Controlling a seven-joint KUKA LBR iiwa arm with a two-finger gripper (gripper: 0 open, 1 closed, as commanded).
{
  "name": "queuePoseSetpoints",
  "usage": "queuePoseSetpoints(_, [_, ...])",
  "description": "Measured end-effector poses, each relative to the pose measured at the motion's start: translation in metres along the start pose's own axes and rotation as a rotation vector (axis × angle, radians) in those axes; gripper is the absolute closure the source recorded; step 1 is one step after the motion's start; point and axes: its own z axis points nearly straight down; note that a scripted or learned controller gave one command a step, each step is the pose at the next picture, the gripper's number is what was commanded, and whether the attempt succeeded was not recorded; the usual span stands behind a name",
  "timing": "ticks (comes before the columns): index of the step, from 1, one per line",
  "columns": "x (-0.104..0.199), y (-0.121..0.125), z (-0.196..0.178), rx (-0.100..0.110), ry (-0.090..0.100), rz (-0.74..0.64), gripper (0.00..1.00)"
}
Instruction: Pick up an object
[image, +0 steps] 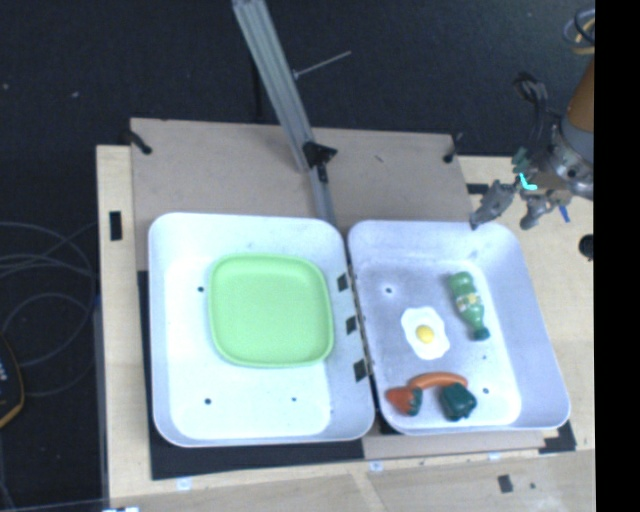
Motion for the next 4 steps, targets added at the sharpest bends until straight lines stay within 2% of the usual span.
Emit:
queuePoseSetpoints(1, [0.0, 0.0, 0.0, 0.0, 0.0, 0.0, 0.0])
queuePoseSetpoints(3, [0.006, 0.004, 0.09, 0.004, 0.0, 0.0, 0.0])
queuePoseSetpoints(4, [0.005, 0.002, 0.153, 0.006, 0.001, 0.0, 0.0])
